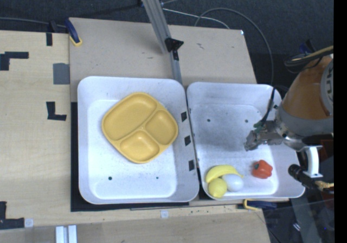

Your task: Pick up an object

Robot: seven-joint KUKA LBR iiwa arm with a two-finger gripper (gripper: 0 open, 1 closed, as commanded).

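In the right bin [227, 95], near its front wall, lie a yellow banana [221, 172], a yellow round fruit [217, 187], a white egg-like object [235, 183] and a red pepper [262, 168]. My gripper [254, 142] hangs over the right part of this bin, just above and left of the red pepper and apart from it. Nothing shows between its fingers.
The left bin [87, 128] holds a yellow divided plate [140, 126]. A grey metal pole [154, 8] slants in from the top to the bins' shared rear corner. The arm's orange band [309, 93] sits at the right edge.
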